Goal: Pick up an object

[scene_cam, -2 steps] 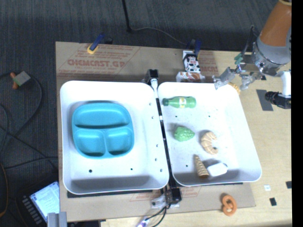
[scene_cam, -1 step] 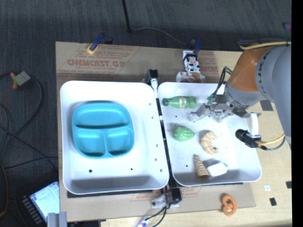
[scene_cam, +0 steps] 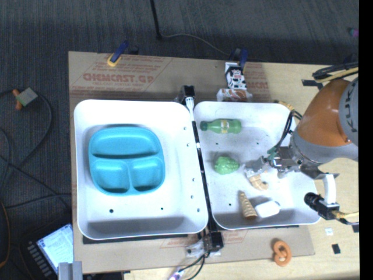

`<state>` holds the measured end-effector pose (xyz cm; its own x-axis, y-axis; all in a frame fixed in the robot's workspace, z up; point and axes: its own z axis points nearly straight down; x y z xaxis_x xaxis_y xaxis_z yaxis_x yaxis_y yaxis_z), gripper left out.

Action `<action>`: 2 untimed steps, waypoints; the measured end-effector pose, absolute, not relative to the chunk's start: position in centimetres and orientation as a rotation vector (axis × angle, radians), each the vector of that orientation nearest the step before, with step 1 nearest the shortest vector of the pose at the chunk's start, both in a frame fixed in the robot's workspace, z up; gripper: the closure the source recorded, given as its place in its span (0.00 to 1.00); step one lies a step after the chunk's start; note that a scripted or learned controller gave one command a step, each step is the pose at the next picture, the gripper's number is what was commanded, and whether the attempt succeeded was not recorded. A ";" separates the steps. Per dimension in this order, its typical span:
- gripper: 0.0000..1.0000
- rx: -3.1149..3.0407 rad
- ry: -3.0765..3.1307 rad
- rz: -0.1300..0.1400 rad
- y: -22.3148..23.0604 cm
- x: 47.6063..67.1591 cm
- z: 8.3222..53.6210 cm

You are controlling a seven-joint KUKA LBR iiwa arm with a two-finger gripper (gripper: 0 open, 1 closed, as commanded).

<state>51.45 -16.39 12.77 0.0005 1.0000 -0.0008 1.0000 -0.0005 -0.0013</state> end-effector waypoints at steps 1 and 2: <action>0.00 -2.208 -2.221 -0.018 -20.5 50.7 9.0; 1.00 -2.224 -2.231 -0.009 -21.1 50.7 9.9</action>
